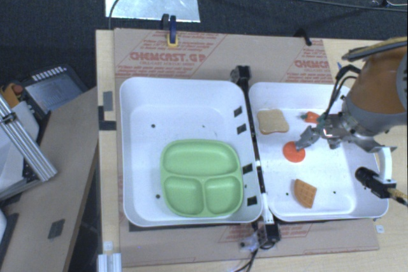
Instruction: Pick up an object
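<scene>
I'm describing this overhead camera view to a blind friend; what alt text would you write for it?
A grey and orange robot arm reaches from the right into the right white bin, its gripper just above a small red disc. That bin also holds a tan bread slice, a waffle piece and a small orange item; the left bin holds a green divided plate.

One fixed camera above the bench, looking down at a slant.

It stands far enough back to take in both white bins, the left bin (pixel 137 111) and the right bin (pixel 331 197), with the cardboard sheet (pixel 210 51) under them and dark floor beyond; the arm (pixel 376 95) enters at the right edge.
</scene>
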Available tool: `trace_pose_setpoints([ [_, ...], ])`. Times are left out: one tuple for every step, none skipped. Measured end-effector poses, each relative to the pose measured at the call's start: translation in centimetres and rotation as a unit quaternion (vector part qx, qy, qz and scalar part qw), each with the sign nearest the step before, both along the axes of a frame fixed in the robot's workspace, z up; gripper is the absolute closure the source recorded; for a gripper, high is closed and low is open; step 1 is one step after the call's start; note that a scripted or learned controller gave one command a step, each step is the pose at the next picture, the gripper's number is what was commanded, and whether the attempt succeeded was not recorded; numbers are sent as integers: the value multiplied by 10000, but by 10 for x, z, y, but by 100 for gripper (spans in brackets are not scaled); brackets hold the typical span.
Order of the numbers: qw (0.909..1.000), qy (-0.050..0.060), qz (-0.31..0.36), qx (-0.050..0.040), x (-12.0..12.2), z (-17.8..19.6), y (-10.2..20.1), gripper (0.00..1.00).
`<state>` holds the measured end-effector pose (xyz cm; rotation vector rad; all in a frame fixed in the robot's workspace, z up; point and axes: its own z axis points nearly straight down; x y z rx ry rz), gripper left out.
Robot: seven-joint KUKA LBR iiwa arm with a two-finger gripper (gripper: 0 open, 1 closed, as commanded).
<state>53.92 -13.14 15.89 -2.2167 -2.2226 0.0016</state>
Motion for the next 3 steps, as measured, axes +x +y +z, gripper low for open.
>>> trace_pose_setpoints([
  [10000, 7, -7, 1, -6, -61, 4, 0],
  [10000, -10, -8, -2, -6, -75, 4, 0],
  [10000, -27, -4, -7, -5, -63, 4, 100],
])
